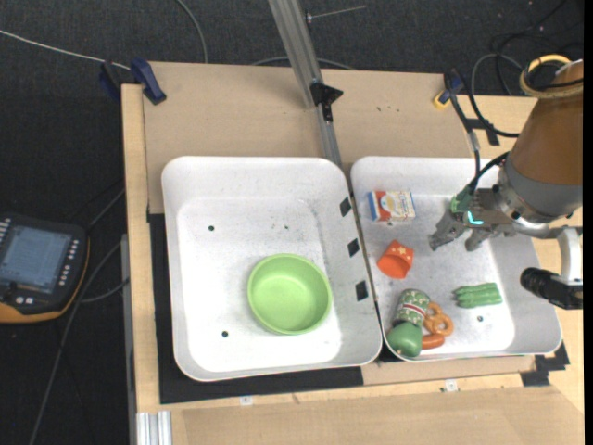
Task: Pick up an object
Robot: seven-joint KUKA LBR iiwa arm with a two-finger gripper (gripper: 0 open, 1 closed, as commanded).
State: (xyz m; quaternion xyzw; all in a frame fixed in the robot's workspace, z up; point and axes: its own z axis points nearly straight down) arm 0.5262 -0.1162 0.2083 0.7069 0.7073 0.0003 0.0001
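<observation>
1. Overhead, the gripper (456, 237) hovers in the right bin (519, 341), fingers spread open with nothing between them, near the bin's far right side.
2. Just beside it to the left lies a small carton (390, 206); an orange cup (397, 260) sits below that.
3. Bare white floor separates the gripper from the green ridged piece (477, 295).
4. Against the near rim crowd a patterned mug (409, 323) and a pretzel (435, 324).
5. Alone in the left bin (185, 193) sits a green bowl (289, 293).

Two bins (185, 184), one bowl (289, 293), four toys (396, 260).
</observation>
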